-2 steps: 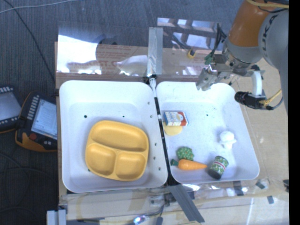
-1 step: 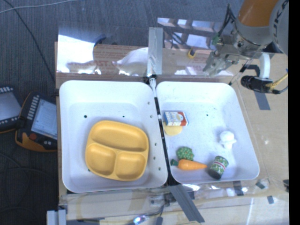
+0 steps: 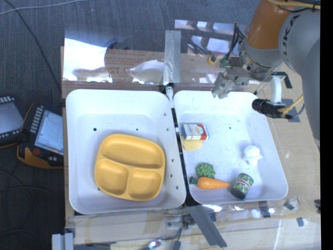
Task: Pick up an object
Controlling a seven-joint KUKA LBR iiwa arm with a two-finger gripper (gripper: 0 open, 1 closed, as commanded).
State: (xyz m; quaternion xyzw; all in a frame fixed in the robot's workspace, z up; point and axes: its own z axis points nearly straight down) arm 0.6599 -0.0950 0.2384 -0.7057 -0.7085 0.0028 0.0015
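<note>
With the hand (image 3: 222,87) poised over the right bin (image 3: 270,139) at its 12 o'clock rim, grip state indeterminable, the best approach was a vertical descent onto the isolated carrot (image 3: 213,183) near 6 o'clock.

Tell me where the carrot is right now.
The carrot lies near the front edge of the right bin, just below the broccoli piece and left of the green can.
</note>
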